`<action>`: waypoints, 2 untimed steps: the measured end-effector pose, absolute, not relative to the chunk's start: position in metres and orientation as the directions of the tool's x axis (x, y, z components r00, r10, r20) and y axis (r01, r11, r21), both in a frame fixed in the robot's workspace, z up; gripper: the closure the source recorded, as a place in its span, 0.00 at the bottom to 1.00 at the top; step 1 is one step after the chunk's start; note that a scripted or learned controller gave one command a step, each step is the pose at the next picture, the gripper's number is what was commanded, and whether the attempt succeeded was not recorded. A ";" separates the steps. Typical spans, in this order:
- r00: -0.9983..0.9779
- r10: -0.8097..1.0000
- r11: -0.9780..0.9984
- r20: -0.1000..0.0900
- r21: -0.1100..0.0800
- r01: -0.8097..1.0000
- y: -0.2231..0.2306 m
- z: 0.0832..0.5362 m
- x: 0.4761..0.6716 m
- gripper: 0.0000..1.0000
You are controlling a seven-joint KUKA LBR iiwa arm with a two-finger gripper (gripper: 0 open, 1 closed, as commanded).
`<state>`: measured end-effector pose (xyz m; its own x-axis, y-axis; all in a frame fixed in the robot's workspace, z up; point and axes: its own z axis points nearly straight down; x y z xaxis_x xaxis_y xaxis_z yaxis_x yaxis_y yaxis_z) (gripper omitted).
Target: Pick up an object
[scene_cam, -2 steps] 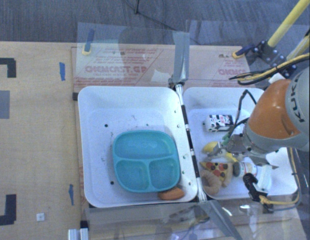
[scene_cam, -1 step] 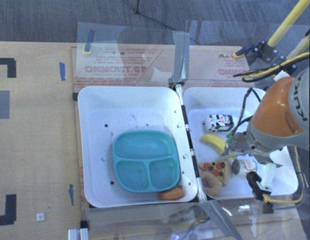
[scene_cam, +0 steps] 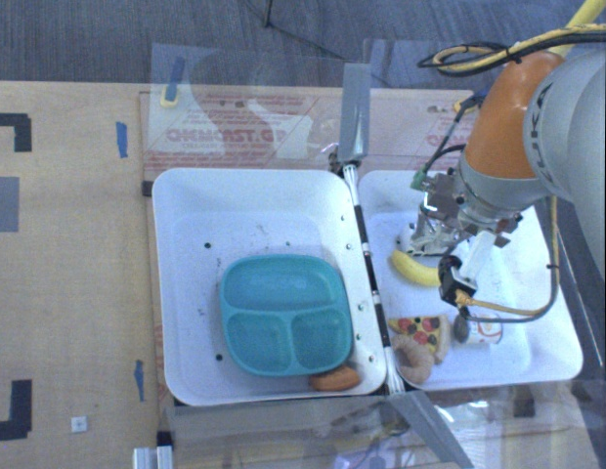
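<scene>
Banana [scene_cam: 413, 268] just below-left of gripper [scene_cam: 432, 239] | right bin [scene_cam: 538, 355] | gripper state: cannot tell

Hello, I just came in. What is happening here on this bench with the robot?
A grey and orange robot arm reaches into the right bin, its pincer low over a banana. Whether it grips the banana cannot be told. A pizza-slice toy lies nearer the front of that bin. The left bin holds a teal divided plate and a small orange item.

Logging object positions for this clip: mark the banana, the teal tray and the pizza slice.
banana [scene_cam: 413, 269], camera view, middle of its yellow body.
teal tray [scene_cam: 283, 287], camera view, large upper compartment.
pizza slice [scene_cam: 418, 329], camera view, its topped face.
</scene>
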<state>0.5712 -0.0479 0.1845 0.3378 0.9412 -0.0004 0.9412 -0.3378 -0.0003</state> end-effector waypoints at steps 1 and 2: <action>0.338 0.941 -0.338 -0.001 0.000 0.941 -0.048 0.185 0.571 0.00; 0.401 0.916 -0.401 0.000 -0.002 0.916 -0.140 0.128 0.566 0.00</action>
